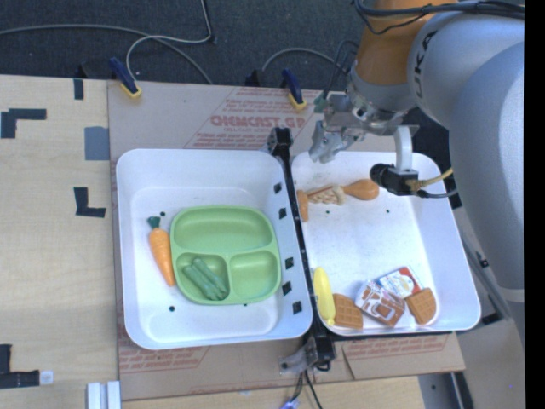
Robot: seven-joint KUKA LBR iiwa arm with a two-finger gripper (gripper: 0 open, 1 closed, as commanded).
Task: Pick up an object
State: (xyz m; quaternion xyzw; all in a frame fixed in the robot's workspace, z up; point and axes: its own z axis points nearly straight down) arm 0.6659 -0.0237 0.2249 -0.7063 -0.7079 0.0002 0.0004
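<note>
— Over the right bin's (443,254) far left corner, what is the claw (326,149) doing?
— Hanging there, fingers nearly together, gripping nothing. Chicken drumstick (341,193) is lying just near of it, on the bin floor.

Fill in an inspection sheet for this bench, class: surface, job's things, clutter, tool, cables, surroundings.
Surface: two white bins, left bin and right bin, side by side on cardboard.
Job's things: right bin holds a chicken drumstick, banana, snack packet and two biscuit-like pieces; left bin holds a carrot beside a green divided plate with green beans.
Clutter: nothing seen.
Tool: tool hangs over the right bin's far edge, above the drumstick, holding nothing visible.
Cables: loose cables behind the bench.
Surroundings: blue-and-yellow clamps on the cardboard edge.
</note>
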